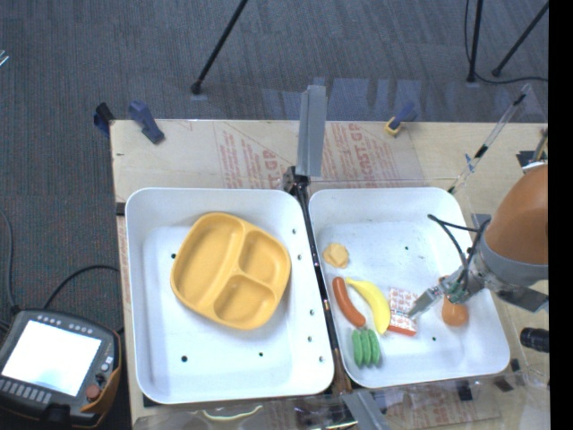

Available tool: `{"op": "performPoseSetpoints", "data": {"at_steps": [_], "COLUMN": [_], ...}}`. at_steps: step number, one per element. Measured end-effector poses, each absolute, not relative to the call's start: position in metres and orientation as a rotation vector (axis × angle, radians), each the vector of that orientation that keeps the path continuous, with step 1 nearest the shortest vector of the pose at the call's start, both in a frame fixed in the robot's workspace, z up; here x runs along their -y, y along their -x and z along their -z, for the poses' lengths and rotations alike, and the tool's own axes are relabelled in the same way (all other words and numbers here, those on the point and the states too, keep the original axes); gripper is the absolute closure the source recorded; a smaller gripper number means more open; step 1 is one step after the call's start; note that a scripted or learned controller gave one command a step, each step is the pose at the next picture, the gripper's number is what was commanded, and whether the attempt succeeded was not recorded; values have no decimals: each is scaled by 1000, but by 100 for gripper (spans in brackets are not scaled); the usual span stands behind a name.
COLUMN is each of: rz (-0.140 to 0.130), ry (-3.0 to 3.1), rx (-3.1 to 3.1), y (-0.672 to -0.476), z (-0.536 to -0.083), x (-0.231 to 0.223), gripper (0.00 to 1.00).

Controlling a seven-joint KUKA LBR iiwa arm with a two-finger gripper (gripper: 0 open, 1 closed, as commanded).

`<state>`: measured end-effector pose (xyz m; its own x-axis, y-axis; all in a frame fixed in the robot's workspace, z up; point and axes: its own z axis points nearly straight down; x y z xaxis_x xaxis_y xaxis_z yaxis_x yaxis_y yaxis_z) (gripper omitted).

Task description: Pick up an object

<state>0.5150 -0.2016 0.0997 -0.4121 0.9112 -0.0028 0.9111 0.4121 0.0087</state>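
The arm [524, 231] reached in from the right over the right-hand bin [394, 209], its orange band above the wrist. The jaws [428, 301] hung low in that bin, tips close beside a small white and red packet [401, 301] and just left of an orange ball [455, 313]. Whether they were released or clenched could not be told, and nothing clearly sat between them.

Left of the packet lay a banana [373, 302], with a red sausage [348, 302] beside it on its left. A green bean pod [365, 347] lay just below both, near the bin's front edge. A small tan piece of food [337, 255] sat apart, further back by the bin's left wall.

The left-hand bin [152, 231] held a yellow divided plate [232, 270], lying flat near the middle. Both bins rested side by side on the tabletop [224, 155]. A handheld control screen [55, 361] sat on the floor at the lower left.
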Motion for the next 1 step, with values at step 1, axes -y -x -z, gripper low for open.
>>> {"op": "performPoseSetpoints", "data": {"at_steps": [1], "rz": [-8], "ry": [-1049], "rx": [-2946], "y": [-499], "z": [-93], "x": [211], "gripper": [0]}}
